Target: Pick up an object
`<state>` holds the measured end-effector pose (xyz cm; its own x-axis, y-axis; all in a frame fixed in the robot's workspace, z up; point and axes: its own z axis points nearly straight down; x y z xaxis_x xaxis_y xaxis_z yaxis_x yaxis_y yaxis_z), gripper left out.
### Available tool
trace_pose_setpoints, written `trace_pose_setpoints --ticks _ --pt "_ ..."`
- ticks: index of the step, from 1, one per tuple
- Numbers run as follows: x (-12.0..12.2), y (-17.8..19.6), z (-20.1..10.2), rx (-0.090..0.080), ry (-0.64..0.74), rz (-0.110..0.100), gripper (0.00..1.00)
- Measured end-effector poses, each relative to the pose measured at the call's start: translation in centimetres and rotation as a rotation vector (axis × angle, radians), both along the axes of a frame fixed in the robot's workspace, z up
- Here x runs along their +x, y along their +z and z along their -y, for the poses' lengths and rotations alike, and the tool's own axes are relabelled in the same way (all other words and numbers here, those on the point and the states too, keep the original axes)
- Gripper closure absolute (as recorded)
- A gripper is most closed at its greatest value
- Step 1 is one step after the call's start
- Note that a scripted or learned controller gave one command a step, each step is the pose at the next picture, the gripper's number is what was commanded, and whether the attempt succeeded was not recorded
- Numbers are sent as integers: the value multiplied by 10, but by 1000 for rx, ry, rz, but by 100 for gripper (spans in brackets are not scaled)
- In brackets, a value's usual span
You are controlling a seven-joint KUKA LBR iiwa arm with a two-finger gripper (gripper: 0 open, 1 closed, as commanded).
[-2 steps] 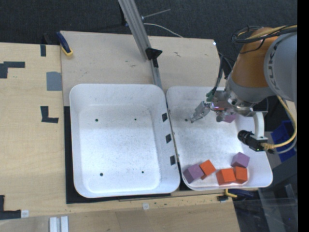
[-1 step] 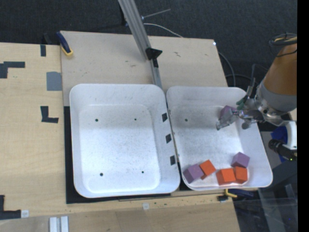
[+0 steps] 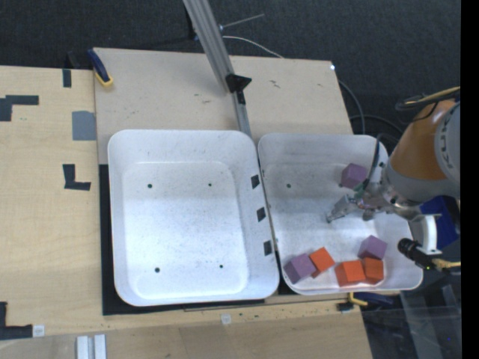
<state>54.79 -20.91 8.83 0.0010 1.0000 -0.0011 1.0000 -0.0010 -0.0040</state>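
Left bin (image 3: 127,200) sits mid-frame, right bin (image 3: 299,155) next to it holds all the blocks. Going left to right along the bottom of the right bin: a purple cube (image 3: 299,267) touching a small orange cube (image 3: 322,259), then a bigger orange block (image 3: 350,273) and another orange one (image 3: 373,270), with a purple cube (image 3: 373,247) just above them. One more purple cube (image 3: 353,175) sits higher up — near the gripper (image 3: 338,211). Its fingers look spread a bit, nothing between them, tips down at the bin floor.
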Motion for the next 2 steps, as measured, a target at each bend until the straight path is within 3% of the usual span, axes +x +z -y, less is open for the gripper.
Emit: trace_pose_setpoints --ticks 1,2 --pt "79 4 -1 0 6 7 0" --pt "132 3 0 3 3 -10 0"
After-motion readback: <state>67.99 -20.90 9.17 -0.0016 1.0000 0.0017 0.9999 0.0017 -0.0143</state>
